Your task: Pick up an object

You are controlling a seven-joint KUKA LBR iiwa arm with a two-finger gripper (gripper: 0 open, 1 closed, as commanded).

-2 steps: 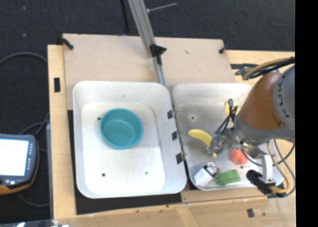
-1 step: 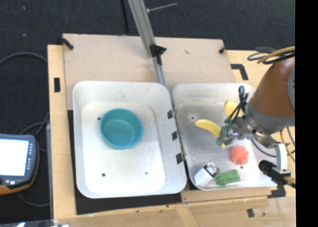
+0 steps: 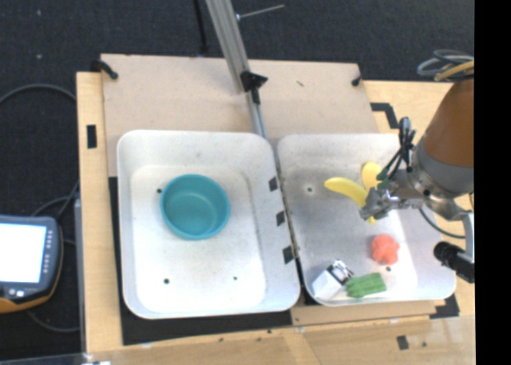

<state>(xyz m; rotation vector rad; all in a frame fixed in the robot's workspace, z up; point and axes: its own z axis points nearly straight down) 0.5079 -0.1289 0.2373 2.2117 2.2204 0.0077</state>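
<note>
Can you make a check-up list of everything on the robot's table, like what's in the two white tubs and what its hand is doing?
Surface: tan bench bearing two white bins, left bin and right bin.
Job's things: in the right bin, yellow banana, red-orange lump, green object, small white and black item.
Clutter: teal bowl in the left bin.
Grippers: hand low beside the banana; grip unclear.
Cables: black cable on the floor, left.
Surroundings: dark floor, metal pole, screen device at left.
</note>
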